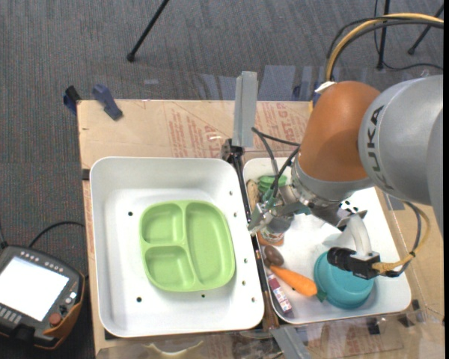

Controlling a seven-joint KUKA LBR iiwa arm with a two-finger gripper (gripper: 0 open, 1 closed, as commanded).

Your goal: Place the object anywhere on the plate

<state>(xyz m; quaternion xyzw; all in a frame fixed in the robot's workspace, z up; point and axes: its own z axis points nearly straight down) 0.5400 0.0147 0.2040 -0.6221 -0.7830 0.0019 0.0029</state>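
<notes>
A: Where is the gripper?
B: Low over the left edge of the right bin, beside the divider. Cannot tell how far open, or whether anything is held.

A: And the task's things?
B: Green divided plate in the left bin, left of the gripper. Orange carrot just below the gripper, near a teal cup. Small brown object between carrot and gripper.

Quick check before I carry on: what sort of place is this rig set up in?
Probably a robotics lab: a teach pendant lies on the grey carpet, tripod legs stand behind the bench, and the white bins sit on taped cardboard.
</notes>
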